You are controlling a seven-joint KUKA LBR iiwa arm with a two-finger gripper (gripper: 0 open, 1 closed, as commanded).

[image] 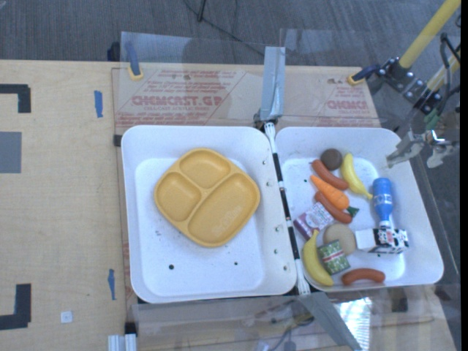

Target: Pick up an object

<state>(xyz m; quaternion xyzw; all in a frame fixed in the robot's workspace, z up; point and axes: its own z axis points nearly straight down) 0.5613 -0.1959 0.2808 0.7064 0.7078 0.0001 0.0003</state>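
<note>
My gripper (420, 154) hangs over the far right rim of the right bin (420, 262), open, with nothing between its fingers. Below and left of it the bin holds a pile of toy food. A blue bottle (382, 199) lies closest, with a white carton (387, 238) beneath it. Further left are a banana (355, 175), a brown ball (331, 158), a sausage (326, 172), a carrot (333, 193), a pink packet (316, 216) and a beige lump (341, 234). At the front lie a second banana (314, 258), a green can (333, 257) and a red sausage (363, 276).
The left bin (146, 269) holds a yellow divided plate (208, 196). A raised ridge (281, 210) separates the two bins. A clear panel and cardboard (183, 93) stand behind them. Clamps and cables (409, 79) crowd the arm at the upper right.
</note>
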